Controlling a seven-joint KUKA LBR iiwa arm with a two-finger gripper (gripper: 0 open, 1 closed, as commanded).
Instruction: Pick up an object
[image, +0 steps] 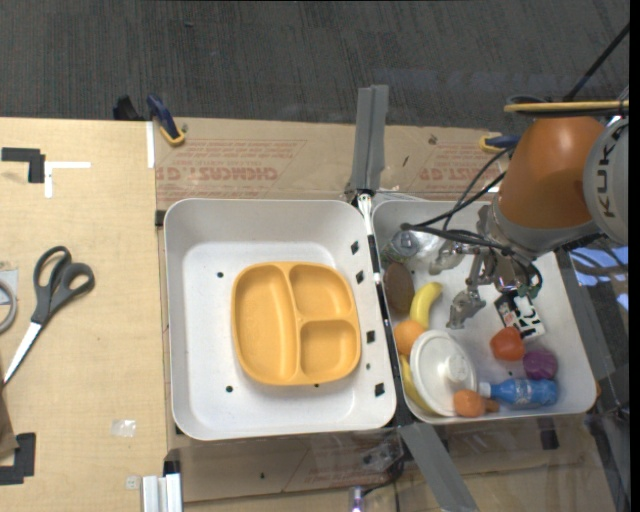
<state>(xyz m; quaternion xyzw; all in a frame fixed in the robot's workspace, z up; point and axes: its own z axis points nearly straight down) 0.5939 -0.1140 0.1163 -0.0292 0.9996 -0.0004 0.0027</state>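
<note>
So I'm parked over the right bin (575, 300), where all the pickable clutter is piled. My fingers (468, 300) hang apart with nothing between them, just beside the banana (425, 302), probably my easiest grab. The yellow tray (296, 323) fills the left bin.

The grey arm (560, 170) reaches in from the right, its tool (470, 300) hanging low, fingers apart.

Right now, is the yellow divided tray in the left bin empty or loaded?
Empty. The yellow divided tray lies flat in the left bin, and all three compartments show bare yellow floor.
</note>
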